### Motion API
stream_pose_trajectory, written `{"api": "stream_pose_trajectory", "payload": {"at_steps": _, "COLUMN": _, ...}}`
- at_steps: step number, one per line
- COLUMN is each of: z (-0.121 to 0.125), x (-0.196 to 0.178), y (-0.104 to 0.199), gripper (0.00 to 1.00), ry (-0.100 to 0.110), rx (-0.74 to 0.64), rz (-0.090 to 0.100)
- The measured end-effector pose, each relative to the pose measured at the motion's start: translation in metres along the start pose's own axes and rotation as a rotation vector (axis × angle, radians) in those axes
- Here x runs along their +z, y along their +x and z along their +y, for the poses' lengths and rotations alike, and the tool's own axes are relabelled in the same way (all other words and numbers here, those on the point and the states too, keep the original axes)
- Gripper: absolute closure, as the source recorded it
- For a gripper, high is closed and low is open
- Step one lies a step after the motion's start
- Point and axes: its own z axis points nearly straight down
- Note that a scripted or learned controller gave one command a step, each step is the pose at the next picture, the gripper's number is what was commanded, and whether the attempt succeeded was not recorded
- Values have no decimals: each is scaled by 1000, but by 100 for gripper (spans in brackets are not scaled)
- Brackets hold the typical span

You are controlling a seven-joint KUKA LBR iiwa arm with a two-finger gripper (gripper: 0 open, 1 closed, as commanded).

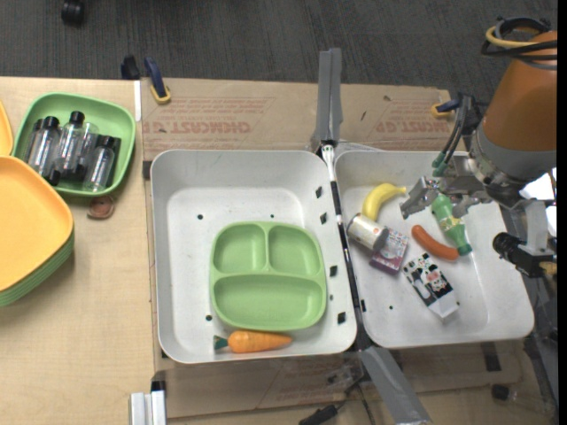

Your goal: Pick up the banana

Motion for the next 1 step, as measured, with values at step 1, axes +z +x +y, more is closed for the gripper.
{"api": "stream_pose_trajectory", "payload": {"at_steps": 1, "z": 52, "x": 42, "y": 37, "gripper": 0, "ry": -2, "rx": -142, "rz": -1}}
